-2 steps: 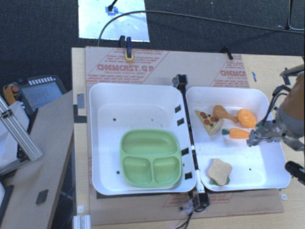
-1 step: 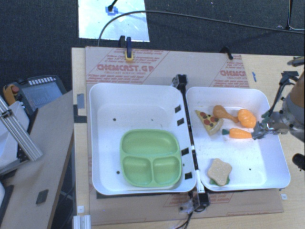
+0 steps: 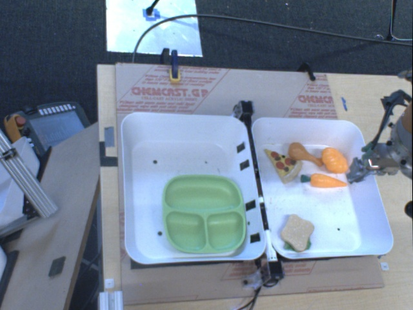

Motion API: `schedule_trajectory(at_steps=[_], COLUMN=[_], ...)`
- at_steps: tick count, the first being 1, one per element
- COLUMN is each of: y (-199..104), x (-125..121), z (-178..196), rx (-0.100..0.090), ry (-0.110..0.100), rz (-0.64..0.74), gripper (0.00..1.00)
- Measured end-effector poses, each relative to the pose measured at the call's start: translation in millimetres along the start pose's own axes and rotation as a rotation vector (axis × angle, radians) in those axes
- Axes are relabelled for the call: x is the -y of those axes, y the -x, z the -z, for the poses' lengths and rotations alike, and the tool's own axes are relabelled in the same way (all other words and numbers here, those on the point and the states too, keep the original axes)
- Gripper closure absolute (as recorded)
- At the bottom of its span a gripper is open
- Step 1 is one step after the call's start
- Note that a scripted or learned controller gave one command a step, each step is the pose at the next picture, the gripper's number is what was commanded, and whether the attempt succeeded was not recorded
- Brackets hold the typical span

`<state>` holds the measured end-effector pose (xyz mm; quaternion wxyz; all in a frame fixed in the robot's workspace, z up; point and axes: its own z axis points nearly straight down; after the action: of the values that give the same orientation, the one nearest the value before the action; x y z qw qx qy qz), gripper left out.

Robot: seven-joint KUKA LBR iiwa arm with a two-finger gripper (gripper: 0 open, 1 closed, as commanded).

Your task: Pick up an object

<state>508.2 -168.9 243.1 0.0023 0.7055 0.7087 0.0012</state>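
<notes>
The right bin [image 3: 371, 234] holds a pizza slice [image 3: 282, 163], a chicken drumstick [image 3: 304, 153], an orange piece of toy food [image 3: 335, 159], a carrot [image 3: 326, 181] and a sandwich [image 3: 297, 232]. My gripper [image 3: 357, 172] comes in at the bin's right rim, low over the carrot's right end. Its tips sit right beside the carrot's tip, and I cannot tell whether they touch it.
The left bin [image 3: 142, 141] holds a green divided plate [image 3: 203, 213]. A black divider with clips [image 3: 253, 186] runs between the two bins. A tablet [image 3: 55, 126] and a metal rail [image 3: 26, 179] lie off the bench to the left.
</notes>
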Motion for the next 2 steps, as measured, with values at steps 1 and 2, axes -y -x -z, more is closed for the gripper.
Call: schedule_trajectory(at_steps=[1,2], y=[-50.3,-103.9], x=[-18.8,-24.1], z=[5.4,11.1], rx=[-0.002,-0.003], ry=[-0.002,-0.002], rz=[0.005,0.006], gripper=[1.0,1.0])
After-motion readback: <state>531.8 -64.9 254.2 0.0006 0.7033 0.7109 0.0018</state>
